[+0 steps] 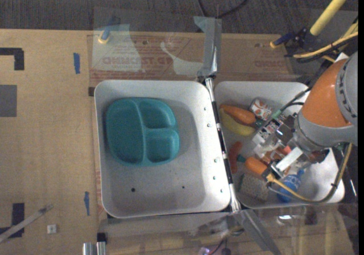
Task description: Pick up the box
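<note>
Camera view is showing the gripper (282,164) hovering low over the right bin's (318,191) clutter — fingers' state I cannot tell. No box is showing in its grasp — the pick is looking undone.

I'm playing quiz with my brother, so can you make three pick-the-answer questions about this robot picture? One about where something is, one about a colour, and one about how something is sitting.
1. Where is the divided plate?
A. In the left bin
B. In the right bin
C. On the floor

2. What colour is the divided plate?
A. Red
B. Teal
C. Yellow

3. How does the plate sit in its bin?
A. Standing on its edge
B. Leaning on the arm
C. Lying flat, alone, open side up

Answers:
1. A, since the plate lies inside the left bin, towards its far-left corner.
2. B, since it is blue-green all over, unlike the orange carrot and yellow banana in the right bin.
3. C, since its three compartments face up and nothing else lies in that bin with it, while the arm is over the right bin.
</note>
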